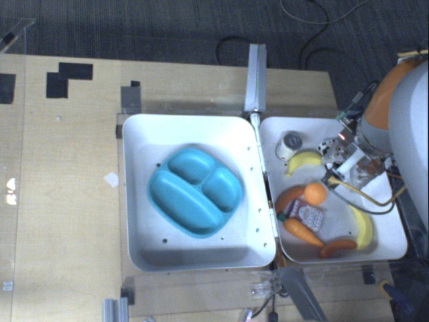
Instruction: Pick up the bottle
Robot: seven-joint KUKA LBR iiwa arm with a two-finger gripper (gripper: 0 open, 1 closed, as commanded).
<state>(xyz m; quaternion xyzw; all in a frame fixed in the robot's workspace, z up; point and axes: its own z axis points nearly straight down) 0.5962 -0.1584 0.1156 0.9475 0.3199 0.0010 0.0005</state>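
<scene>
A small white bottle with a grey top stands upright in the back left corner of the right bin. A yellow banana lies just in front of it. My gripper hangs low over the back middle of the right bin. It is to the right of the bottle and banana, apart from the bottle, and just above an orange. Nothing shows as held in it.
The right bin also holds a red item with a dark label, a carrot, a red sausage and a second banana. A blue divided plate lies in the left bin. A cable loops beside the wrist.
</scene>
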